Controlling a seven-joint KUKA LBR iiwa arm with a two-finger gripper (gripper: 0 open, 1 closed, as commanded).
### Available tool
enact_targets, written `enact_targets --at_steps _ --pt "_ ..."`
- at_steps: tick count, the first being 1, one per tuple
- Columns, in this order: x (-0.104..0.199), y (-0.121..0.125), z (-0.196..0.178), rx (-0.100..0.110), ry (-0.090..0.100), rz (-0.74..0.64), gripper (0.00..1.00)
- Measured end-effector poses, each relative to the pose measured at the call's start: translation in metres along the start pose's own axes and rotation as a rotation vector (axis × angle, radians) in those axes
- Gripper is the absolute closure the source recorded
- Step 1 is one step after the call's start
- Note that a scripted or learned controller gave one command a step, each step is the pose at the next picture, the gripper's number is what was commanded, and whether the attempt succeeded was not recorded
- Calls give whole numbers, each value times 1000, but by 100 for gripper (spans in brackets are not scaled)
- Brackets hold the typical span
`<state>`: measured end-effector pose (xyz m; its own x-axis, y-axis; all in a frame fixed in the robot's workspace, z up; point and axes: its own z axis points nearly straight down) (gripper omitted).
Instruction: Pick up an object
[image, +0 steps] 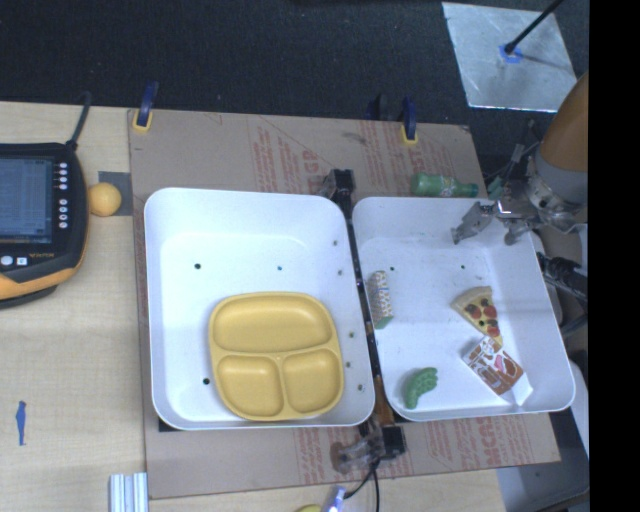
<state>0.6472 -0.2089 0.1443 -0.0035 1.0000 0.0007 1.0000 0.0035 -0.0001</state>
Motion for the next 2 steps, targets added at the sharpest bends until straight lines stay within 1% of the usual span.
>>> enact_targets --at_steps 1,2 --pt "-3 -89 53 5 -1 -1 0" --pt "-4 -86 39 -3 -3 -4 100"
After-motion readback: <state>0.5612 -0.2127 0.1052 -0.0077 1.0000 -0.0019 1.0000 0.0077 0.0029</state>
